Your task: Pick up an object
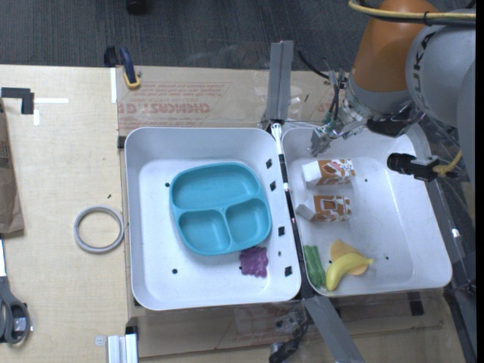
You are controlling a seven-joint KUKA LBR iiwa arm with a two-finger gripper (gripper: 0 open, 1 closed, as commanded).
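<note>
My gripper point(330, 132) hangs over the far left corner of the right bin point(412, 225), just above and behind a small white and orange carton point(330, 172). A second carton like it point(327, 208) lies nearer the front. A yellow banana point(346, 265) and a green vegetable point(314, 267) lie at that bin's front left. In the left bin point(147, 225) sits a blue divided plate point(220, 207), with a purple grape bunch point(255, 261) just in front of it. Nothing hangs from the gripper.
A grey post point(280, 82) rises behind the wall where the bins meet, close to the gripper. On the wooden bench to the left lie a tape ring point(99, 228) and scissors point(11, 320). A black part point(412, 163) juts over the right bin's far right.
</note>
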